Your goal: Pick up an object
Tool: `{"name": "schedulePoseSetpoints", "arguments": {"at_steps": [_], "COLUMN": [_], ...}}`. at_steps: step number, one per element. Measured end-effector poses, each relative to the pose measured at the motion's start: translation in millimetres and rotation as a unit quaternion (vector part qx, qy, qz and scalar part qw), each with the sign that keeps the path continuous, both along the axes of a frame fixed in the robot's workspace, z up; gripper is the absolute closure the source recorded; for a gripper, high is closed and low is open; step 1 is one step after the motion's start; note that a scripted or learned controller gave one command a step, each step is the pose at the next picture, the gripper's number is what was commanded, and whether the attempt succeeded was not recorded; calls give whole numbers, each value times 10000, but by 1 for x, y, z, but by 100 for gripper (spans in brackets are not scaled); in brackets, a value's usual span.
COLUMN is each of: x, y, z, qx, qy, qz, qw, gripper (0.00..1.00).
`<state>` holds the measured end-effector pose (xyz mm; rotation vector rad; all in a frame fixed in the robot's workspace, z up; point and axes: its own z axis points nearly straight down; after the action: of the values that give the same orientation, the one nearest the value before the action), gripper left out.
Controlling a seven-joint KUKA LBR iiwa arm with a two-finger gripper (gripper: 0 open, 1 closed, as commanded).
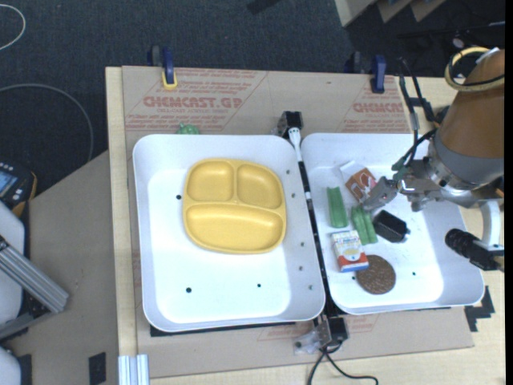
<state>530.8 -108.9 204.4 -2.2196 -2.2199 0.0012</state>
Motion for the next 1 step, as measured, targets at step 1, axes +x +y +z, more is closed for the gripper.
{"name": "schedulePoseSetpoints", "arguments": {"at_steps": [1], "x": [1], "y": [0], "z": [11], "qx": [-4], "qy": [-15], "qz": [2], "qw": [10000], "gripper": [100]}}
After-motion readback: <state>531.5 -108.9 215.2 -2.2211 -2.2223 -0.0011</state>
